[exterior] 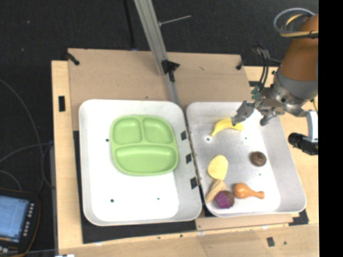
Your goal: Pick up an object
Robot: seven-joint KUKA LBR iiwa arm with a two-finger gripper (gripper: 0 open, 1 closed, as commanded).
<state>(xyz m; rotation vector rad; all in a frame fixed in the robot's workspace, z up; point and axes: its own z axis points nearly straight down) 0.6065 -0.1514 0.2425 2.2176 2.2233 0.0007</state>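
Note:
The right bin (278,143) holds several small toy foods. A yellow banana (225,126) lies near its far edge. A brown ball (258,158) rests to the right, and a pale yellow slice (217,166) sits in the middle. At the front are an orange gourd (246,191), a purple piece (224,199) and a beige wedge (214,187). My gripper (255,115) hangs over the bin's far right part, just right of the banana. It is open with nothing between its fingers; the left fingertip (242,114) is close to the banana's right end.
The left bin (96,197) holds a green divided plate (144,145). A slanted metal pole (153,36) rises behind the bins. The grey and orange arm (300,63) comes in from the right. A black fitting (303,142) sits at the right bin's edge.

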